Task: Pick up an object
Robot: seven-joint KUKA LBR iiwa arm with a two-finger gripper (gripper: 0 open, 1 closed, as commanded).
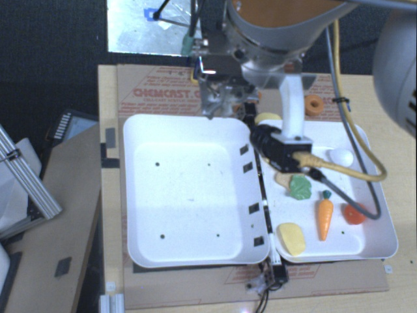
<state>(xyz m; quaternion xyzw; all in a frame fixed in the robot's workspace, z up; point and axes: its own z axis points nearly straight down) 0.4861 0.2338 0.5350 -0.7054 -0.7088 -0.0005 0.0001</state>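
I am watching the gripper [219, 105] hovering at the far rim of the left bin [138, 175]; I cannot tell how wide it is standing or whether it is gripping anything; the carrot [324, 218], green piece [300, 187] and yellow piece [292, 238] are lying in the right bin [376, 233].

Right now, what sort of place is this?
Probably a robot grasping bench: shallow white plastic left bin, matching right bin holding an orange toy carrot, grey robot arm with orange band overhead.

right bin [365, 243]: carrot [324, 218] just left of tomato [354, 214] | broccoli [300, 186] behind carrot | egg [341, 156] behind tomato
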